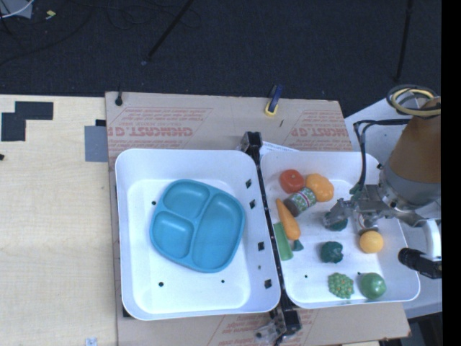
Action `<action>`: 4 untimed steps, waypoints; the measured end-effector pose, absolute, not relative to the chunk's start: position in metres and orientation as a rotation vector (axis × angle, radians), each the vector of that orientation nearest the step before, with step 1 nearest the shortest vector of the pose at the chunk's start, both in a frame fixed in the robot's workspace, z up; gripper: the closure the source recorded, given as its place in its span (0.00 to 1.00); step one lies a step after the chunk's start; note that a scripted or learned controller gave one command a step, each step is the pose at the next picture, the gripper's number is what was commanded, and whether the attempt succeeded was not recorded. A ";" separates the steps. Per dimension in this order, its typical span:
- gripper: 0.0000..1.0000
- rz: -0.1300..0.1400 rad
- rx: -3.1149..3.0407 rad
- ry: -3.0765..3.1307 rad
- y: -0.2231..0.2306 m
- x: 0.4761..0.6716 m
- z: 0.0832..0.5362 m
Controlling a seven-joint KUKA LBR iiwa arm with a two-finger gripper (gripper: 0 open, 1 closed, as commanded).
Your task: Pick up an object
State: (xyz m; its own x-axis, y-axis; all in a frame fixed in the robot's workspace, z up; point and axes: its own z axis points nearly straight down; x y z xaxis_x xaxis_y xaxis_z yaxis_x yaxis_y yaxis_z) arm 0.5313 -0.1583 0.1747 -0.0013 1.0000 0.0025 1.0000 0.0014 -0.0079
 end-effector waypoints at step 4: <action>1.00 -0.002 -2.223 -2.223 -0.162 0.533 0.153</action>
